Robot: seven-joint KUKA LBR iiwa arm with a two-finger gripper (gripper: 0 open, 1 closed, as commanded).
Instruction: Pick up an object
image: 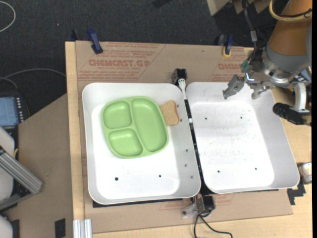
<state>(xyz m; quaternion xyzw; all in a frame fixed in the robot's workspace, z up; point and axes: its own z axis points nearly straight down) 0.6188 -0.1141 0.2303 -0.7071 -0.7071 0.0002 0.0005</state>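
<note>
The grey arm with the orange band point(290, 29) reaches in from the right. Its two-finger gripper point(246, 89) hangs spread wide and holding nothing over the far edge of the right shallow white bin point(277, 167). In the left white bin point(133, 182), the green three-compartment plastic plate point(134, 127) lies near the far wall. The small tan cracker-like piece point(170, 112) touches the plate's right rim (free room around it is small, close to the bins' divide).
</note>
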